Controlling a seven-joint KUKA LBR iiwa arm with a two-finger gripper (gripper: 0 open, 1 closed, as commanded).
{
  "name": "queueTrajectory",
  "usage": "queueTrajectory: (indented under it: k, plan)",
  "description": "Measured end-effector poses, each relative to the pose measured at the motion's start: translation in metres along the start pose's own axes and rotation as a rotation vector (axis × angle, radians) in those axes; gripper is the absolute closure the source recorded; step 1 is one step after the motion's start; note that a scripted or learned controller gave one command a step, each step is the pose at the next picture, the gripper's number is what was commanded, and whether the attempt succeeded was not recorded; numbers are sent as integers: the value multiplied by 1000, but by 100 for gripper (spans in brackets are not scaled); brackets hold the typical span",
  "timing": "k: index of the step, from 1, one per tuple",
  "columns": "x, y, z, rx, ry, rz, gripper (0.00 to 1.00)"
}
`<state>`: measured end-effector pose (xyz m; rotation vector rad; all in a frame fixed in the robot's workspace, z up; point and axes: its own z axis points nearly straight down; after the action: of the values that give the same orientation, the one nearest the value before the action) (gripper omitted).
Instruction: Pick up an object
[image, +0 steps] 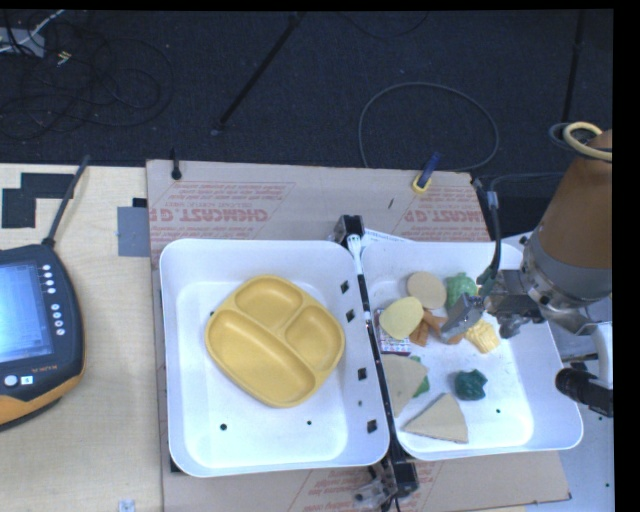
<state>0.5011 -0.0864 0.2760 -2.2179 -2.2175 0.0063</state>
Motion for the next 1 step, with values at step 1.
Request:
queueTrajectory:
  k: [1]
  plan:
    - [-74, 15, 69, 4, -1, 5, 0]
